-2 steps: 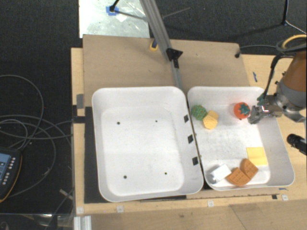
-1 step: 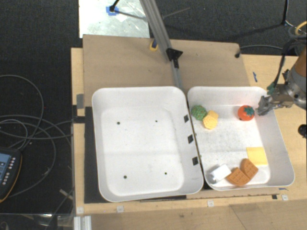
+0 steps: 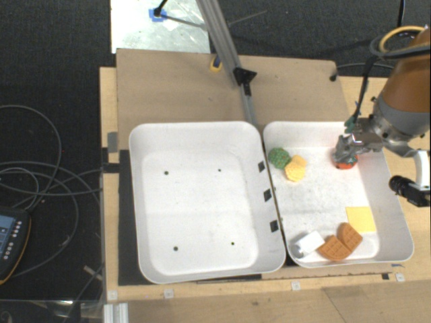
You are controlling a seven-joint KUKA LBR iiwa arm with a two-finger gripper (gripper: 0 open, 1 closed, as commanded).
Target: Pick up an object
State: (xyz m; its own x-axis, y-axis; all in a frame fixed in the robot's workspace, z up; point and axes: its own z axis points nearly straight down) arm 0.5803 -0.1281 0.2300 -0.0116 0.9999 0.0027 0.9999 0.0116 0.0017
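The gripper [image 3: 347,155] sits low in the right bin [image 3: 397,247], upper right of frame, over a red object [image 3: 345,165]; finger state cannot be told. Left of it lie a green piece [image 3: 279,157] and yellow piece [image 3: 295,169] (touching). No writing is legible.

The arm [image 3: 407,89] reaches in from the right edge of the camera view, its orange band sitting above a grey wrist that bends down and to the left. The gripper [image 3: 347,152] hangs at the low end of the wrist, pointing downward, its metal body small and partly blurred
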